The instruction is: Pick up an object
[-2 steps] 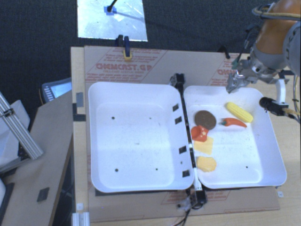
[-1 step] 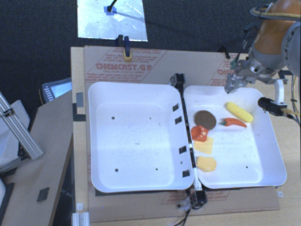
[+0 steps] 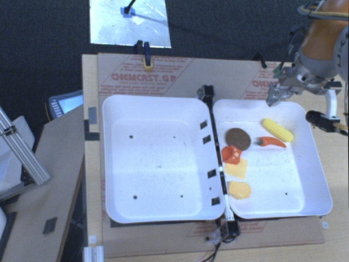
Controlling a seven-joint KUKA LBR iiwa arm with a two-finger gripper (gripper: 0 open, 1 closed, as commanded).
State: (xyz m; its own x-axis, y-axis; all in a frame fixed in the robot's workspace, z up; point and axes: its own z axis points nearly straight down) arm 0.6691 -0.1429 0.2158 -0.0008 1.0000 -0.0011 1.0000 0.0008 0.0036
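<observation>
In the right bin (image 3: 313,171) lie a yellow corn cob (image 3: 277,130), a red-orange chili pepper (image 3: 271,142), a brown round patty (image 3: 238,138), a red pepper piece (image 3: 232,155), a pale yellow cheese slice (image 3: 236,168) and a small yellow-orange lump (image 3: 239,190). My gripper (image 3: 274,97) hangs above the bin's far rim, up and slightly left of the corn cob. Nothing shows between its fingertips, which look close together.
The left bin (image 3: 158,157) sits beside the right one, joined by a black-clipped divider (image 3: 214,146). Both rest on a cardboard sheet (image 3: 163,72). A shiny metal plate (image 3: 130,15) lies beyond the bench.
</observation>
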